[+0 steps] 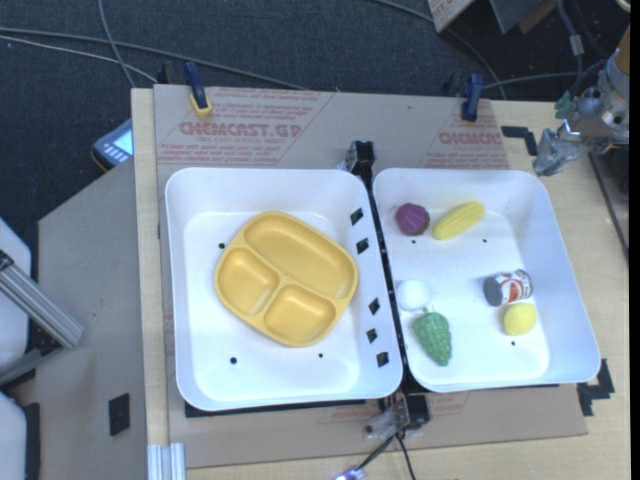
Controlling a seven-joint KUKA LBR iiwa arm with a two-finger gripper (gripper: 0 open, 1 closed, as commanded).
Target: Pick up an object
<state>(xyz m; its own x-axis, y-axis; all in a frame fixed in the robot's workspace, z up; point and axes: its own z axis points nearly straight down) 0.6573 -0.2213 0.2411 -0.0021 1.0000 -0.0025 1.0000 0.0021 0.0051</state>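
Six items in right bin (560, 268): purple ball (412, 218), corn (458, 220), can (507, 288), lemon (519, 319), white ball (412, 293), green veg (434, 336). One yellow tray (287, 278) in left bin (190, 268). Gripper (553, 153) upper right, outside bins, finger state unclear.

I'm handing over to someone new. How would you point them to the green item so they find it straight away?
Look in the right bin, the one without the yellow tray. Near its front left corner lies the bumpy green vegetable, just below a small white ball. It is the only green thing there.
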